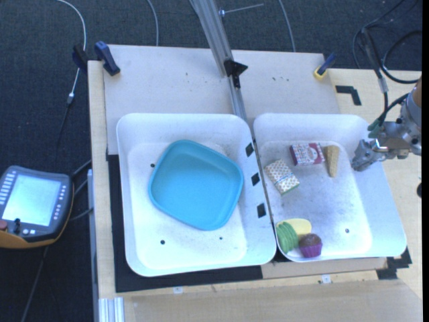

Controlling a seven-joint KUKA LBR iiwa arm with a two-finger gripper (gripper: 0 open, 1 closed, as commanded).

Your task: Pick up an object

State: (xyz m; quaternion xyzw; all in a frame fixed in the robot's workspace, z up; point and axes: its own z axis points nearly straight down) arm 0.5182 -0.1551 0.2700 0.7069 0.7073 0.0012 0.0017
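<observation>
Hand [365, 154] at right bin's [375, 210] right rim, nothing visibly held; finger spacing cannot be told; right bin holds red packet [307, 154], cone [332, 160], patterned block [281, 176], yellow-green piece [292, 232], purple piece [310, 245]; left bin [134, 180] holds blue plate [196, 184].

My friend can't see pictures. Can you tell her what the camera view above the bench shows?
A robot gripper hangs over the right edge of the right white bin, which holds a red packet, a patterned packet, a cone and toy food in the front corner. The left white bin holds a blue plate.
</observation>
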